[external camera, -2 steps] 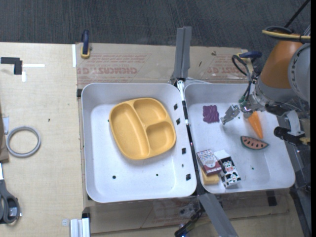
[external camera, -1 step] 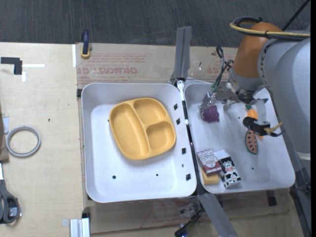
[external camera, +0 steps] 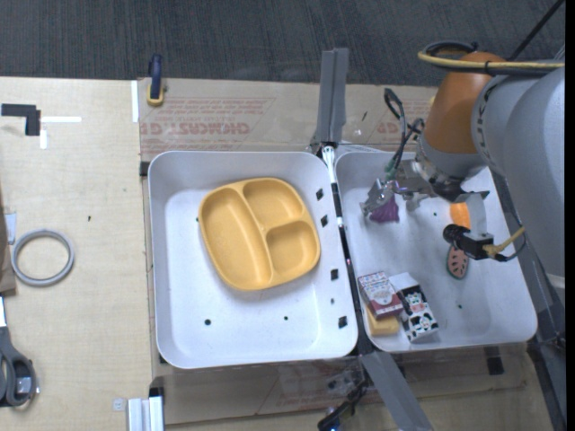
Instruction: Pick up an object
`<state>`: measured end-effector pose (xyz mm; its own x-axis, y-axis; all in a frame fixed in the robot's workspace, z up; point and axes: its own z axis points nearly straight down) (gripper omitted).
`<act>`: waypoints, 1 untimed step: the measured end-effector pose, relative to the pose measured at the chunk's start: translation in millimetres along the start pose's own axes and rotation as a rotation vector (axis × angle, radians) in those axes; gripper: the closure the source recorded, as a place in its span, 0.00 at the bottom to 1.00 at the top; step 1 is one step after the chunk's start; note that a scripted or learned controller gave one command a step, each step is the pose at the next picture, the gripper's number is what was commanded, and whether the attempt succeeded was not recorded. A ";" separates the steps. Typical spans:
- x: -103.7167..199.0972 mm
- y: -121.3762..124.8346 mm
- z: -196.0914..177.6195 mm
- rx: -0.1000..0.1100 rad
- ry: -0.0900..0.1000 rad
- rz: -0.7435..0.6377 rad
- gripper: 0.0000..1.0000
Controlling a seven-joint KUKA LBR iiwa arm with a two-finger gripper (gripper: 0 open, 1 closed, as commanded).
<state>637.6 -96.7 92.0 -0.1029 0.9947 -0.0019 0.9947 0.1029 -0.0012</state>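
Reaching in from the right, the grey arm with its orange band brings the end effector down into the upper left part of the right bin. A small purple object sits right at the tip of the end effector, touching or just beneath it; whether it is actually grasped cannot be told, because the metal parts and cables hide the contact. The purple object looks soft and irregular, darker at its lower edge, and it lies on the bin floor near the wall shared with the left bin.

Further right in the same bin lies a small orange piece, and just below it a dark, oval, reddish-brown item partly crossed by a black cable end. Near the front left corner of the right bin a cluster of small packets rests together: a red and white box, a tan block beneath it, and a black and white patterned box beside them.

The left bin holds a yellow divided plate with three compartments, lying flat and slightly turned. On the bench well to the left lie a grey tape ring and a pair of scissors.
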 end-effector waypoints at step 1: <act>23.8 -22.9 -99.8 -0.001 -0.001 -0.168 0.00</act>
<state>612.5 -75.1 191.8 -0.2682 0.9634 -0.0023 0.9634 0.2682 -0.0004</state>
